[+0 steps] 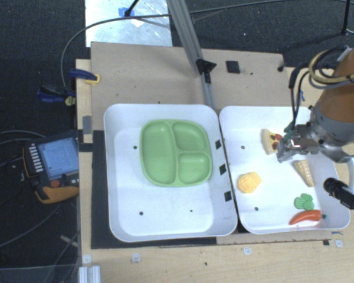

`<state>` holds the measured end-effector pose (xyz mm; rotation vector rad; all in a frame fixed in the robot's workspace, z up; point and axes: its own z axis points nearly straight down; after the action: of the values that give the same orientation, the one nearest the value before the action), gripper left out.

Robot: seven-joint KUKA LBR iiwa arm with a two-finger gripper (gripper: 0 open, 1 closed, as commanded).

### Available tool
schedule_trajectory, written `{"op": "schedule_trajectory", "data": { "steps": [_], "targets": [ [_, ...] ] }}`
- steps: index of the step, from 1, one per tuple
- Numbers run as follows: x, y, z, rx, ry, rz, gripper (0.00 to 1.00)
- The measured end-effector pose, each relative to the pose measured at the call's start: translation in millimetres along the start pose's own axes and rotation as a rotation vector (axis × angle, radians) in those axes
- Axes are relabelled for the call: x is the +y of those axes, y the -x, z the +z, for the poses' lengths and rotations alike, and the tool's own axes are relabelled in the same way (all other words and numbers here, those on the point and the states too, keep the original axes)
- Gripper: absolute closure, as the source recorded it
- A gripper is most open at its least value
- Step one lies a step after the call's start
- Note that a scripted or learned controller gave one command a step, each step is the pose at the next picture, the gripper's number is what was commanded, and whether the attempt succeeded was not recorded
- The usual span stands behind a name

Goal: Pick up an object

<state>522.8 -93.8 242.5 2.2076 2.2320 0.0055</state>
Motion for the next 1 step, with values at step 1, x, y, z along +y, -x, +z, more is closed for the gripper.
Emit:
{"op": "schedule_trajectory", "data": {
  "steps": [1],
  "targets": [
    [9.7, -43.5, 6.2, 0.001, -0.002, 0.001, 1.00]
  ]
}}
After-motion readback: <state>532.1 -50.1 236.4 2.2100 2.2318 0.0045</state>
